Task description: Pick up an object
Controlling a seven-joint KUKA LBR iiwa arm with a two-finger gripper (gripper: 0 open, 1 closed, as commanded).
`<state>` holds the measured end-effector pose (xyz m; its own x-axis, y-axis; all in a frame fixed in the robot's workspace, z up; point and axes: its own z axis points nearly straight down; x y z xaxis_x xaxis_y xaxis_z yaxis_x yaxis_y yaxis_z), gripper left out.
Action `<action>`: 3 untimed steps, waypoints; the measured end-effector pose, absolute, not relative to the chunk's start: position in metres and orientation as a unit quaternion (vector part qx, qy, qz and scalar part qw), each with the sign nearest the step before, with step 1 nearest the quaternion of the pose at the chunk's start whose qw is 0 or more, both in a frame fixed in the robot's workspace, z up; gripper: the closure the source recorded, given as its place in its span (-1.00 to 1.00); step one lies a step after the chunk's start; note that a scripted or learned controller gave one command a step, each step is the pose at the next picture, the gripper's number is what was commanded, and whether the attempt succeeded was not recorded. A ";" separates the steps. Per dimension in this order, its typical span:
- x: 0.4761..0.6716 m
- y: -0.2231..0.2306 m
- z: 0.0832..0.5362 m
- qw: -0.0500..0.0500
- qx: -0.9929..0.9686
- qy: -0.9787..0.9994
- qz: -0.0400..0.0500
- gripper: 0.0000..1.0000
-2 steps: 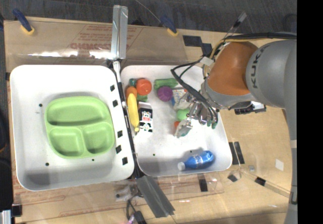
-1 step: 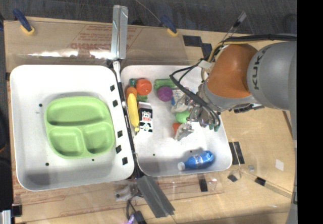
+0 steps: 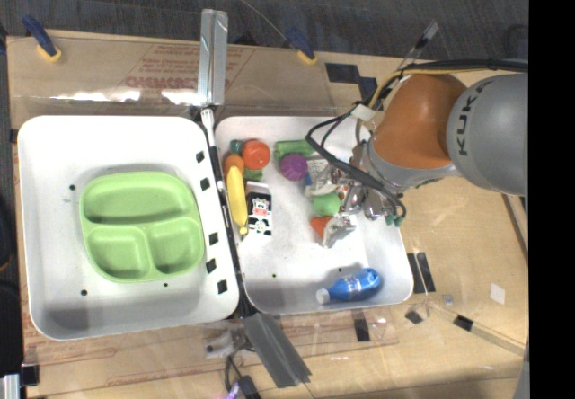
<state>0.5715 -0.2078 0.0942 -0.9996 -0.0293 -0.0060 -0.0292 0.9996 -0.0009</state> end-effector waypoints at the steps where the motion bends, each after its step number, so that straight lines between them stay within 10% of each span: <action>1: 0.571 -0.208 0.094 0.003 -0.015 1.000 0.000 -1.00; 2: 0.599 -0.209 0.094 0.002 -0.078 0.997 -0.001 -1.00; 3: 0.615 -0.110 0.093 0.000 -0.053 0.999 0.001 -1.00</action>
<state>0.6147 -0.1103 0.0927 -0.9943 -0.1063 -0.0005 -0.1063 0.9943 0.0017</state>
